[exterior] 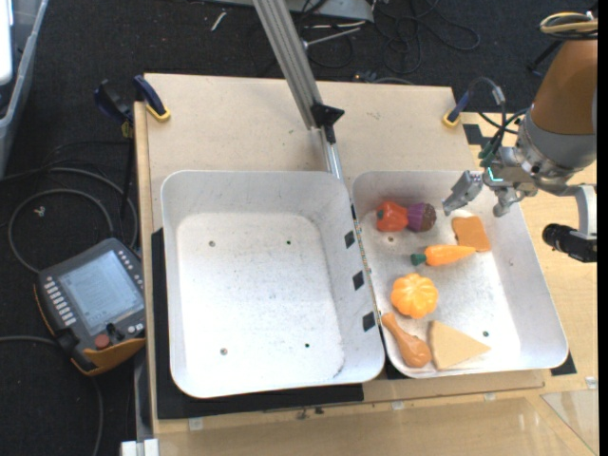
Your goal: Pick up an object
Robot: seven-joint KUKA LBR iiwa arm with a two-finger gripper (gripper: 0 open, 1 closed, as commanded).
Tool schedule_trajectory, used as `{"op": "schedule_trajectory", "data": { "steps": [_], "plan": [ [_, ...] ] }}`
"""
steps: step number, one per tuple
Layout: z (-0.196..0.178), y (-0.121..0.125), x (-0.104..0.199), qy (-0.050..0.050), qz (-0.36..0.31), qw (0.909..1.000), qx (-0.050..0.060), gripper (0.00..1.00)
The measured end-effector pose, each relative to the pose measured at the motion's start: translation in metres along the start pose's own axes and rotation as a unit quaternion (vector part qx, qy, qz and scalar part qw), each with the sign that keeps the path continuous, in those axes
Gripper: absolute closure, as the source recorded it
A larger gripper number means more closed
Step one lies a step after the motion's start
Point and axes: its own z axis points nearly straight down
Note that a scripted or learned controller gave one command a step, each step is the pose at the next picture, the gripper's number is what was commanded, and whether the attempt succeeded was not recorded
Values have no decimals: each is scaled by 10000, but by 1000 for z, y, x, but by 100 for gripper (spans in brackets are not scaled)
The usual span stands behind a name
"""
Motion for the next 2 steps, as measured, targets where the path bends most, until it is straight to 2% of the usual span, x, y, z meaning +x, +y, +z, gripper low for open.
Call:
{"op": "schedule_trajectory", "data": {
  "steps": [1,2],
  "plan": [
    [-2,0,0,-5,-6,10000,-14,0],
    [60,-5,-4,-1,14,10000,7,0]
  ]
}}
